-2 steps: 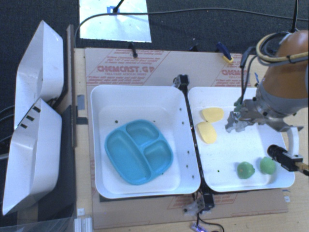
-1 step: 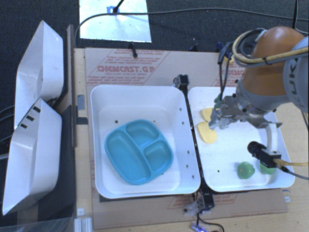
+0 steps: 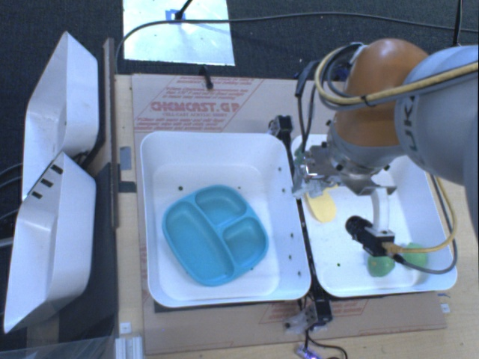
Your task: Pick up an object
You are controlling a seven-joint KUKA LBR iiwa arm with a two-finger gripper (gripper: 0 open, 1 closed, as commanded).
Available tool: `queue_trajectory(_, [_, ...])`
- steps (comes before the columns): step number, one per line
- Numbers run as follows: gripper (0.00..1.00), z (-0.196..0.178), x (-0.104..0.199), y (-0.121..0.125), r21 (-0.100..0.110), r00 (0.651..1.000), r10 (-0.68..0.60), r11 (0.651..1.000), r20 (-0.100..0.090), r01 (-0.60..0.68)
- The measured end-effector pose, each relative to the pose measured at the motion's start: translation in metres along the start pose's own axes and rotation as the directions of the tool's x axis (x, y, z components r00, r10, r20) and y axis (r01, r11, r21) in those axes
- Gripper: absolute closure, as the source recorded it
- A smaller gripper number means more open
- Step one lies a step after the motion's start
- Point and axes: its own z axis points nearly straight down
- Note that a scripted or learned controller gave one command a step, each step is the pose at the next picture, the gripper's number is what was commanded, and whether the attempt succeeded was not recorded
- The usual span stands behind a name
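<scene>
Yellow slice (image 3: 324,208) lies flat in the right bin (image 3: 337,269), near its left wall, just beneath the end effector (image 3: 313,185); whether that is open or holding anything I cannot tell. Thin and flat, the slice may slip free, or the end effector may hit the wall.

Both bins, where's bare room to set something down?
Left bin: bare along the far wall behind the blue plate and in its near right corner. Right bin: crowded by the arm, a yellow piece and a green piece; bare only at its near left corner.
</scene>
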Motion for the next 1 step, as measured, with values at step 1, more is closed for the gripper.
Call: queue_trajectory(1, [1.0,0.006,0.0489,-0.0107,0.0,1.0,0.001,1.0,0.0,-0.001])
